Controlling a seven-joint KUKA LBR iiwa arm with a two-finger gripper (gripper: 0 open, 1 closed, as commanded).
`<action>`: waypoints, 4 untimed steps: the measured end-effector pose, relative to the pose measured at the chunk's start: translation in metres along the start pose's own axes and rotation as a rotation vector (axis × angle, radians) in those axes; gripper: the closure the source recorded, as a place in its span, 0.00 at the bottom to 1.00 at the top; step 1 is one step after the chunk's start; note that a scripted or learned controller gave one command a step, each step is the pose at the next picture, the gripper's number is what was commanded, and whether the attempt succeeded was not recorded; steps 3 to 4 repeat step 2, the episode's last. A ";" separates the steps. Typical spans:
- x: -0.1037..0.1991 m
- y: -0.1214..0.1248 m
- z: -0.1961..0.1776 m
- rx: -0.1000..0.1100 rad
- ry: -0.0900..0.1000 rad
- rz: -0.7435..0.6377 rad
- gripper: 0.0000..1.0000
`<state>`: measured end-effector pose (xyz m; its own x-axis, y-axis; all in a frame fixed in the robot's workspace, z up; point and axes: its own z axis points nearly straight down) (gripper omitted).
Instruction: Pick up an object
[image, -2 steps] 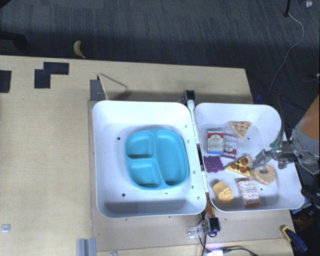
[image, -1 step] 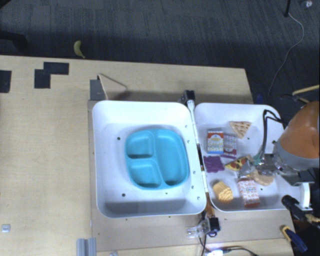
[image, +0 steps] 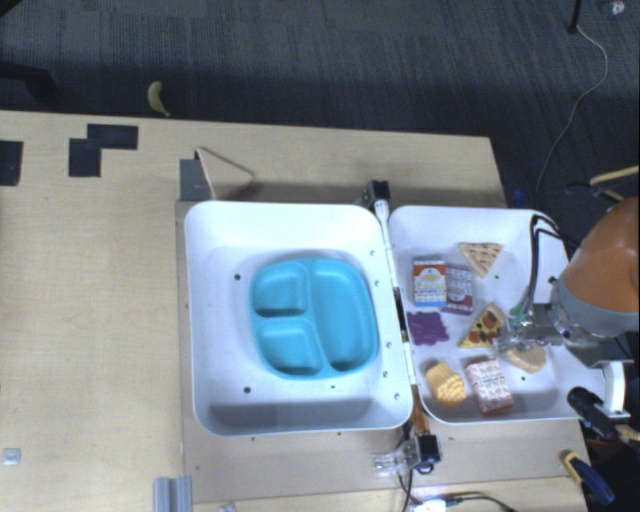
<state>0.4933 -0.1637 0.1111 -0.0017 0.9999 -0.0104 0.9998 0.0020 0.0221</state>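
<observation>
Jaws (image: 522, 338) sit low in the right bin (image: 520, 222), by its right wall, just beside a pale toy piece (image: 527, 358); whether open or closed cannot be told. Nearby lie a pizza slice (image: 487, 326), wrapped snack (image: 489, 385), yellow corn (image: 446, 382) and purple grapes (image: 427, 326). The left bin (image: 215, 300) holds a blue divided plate (image: 312, 314).

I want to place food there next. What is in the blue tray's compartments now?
Nothing: the blue tray in the left bin shows bare blue in all three compartments.
</observation>
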 end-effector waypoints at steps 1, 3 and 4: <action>0.070 0.037 -0.048 0.019 0.011 -0.003 1.00; 0.080 0.110 -0.180 0.016 0.010 -0.005 1.00; 0.080 0.110 -0.180 0.016 0.010 -0.005 1.00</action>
